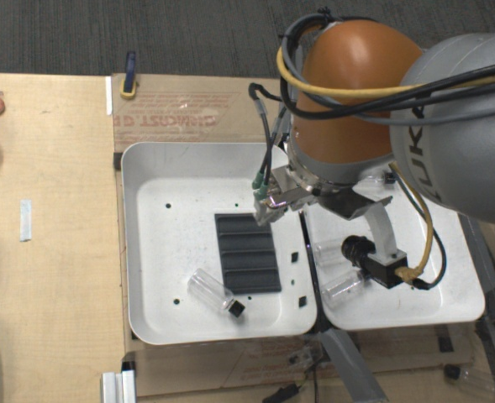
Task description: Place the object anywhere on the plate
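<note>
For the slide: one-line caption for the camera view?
KUKA arm hangs over two white bins, gripper above a black ridged plate; a clear vial lies beside it.

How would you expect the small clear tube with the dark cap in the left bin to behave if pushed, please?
The tube lies on its side and looks round, so it would probably roll. It looks thin and see-through, so likely light. Its smooth wall may slip between fingers.

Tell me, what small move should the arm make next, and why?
Probably shift the end effector down-left in the view, toward the clear tube. The tube lies on the floor of the left bin, beside the lower-left corner of the dark ribbed plate, not on it. The end effector hangs by the plate's far edge, away from the tube.
</note>
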Controlling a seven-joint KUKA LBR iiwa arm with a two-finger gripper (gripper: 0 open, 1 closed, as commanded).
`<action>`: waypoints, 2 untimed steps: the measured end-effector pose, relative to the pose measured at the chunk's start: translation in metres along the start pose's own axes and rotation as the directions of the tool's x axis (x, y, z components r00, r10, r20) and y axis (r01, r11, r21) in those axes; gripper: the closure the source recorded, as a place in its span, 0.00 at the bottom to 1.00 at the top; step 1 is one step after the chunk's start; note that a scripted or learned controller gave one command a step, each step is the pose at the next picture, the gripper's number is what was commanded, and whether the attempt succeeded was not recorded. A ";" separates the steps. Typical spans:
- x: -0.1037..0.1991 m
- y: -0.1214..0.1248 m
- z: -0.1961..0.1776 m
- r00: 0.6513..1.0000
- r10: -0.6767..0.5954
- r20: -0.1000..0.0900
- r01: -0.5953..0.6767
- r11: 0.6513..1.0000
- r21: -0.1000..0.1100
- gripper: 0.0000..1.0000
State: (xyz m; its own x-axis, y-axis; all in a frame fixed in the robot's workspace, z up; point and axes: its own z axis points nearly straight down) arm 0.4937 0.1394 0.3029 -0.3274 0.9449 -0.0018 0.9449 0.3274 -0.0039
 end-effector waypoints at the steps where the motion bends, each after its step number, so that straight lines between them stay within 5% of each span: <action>1: 0.005 -0.015 0.039 0.864 -0.503 0.000 0.503 0.864 -0.002 1.00; 2: -0.034 0.055 0.086 0.794 -0.608 0.001 0.608 0.794 -0.002 1.00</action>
State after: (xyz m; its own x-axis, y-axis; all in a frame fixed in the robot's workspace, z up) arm 0.5562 0.1247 0.2164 -0.8343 0.5513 0.0002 0.5513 0.8343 -0.0018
